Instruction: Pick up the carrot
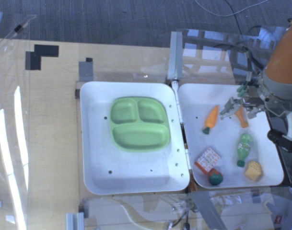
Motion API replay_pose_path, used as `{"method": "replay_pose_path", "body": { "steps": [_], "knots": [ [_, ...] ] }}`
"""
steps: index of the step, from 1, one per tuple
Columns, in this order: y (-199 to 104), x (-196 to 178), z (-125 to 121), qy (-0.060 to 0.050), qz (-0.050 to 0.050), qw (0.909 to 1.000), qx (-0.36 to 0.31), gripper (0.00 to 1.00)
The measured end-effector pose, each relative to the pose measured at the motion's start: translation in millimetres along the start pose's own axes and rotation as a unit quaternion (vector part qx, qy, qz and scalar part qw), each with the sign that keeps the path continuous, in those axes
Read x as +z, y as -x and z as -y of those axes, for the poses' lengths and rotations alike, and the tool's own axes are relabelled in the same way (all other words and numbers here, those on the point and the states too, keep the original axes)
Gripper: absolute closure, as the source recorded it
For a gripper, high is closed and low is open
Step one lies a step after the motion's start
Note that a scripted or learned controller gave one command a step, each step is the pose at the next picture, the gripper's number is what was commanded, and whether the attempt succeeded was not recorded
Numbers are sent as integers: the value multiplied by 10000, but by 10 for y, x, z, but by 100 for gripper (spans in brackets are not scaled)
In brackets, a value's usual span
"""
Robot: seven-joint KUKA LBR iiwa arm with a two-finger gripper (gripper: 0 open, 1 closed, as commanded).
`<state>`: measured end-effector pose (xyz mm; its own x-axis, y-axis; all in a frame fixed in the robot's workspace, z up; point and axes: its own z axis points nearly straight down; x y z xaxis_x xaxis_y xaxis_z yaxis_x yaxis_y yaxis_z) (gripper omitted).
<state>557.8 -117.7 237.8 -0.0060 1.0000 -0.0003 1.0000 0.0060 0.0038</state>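
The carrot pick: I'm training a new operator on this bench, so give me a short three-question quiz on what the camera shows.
1. True or false: the carrot lies in the same bin as the green divided plate.
2. Which item lies nearest the carrot? A) green bottle B) yellow sponge-like piece C) small orange piece under the gripper
3. Fill in: the small red-and-white box sits just above the red and ____ toy near the right bin's front wall.

Key
1. False: the carrot is in the right bin, the plate in the left bin.
2. C
3. green
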Motion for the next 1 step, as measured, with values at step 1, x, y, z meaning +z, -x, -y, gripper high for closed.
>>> {"method": "replay_pose_path", "body": {
  "steps": [1],
  "knots": [
    [-37,1483,-386,27,2,9996,264,0]
  ]
}}
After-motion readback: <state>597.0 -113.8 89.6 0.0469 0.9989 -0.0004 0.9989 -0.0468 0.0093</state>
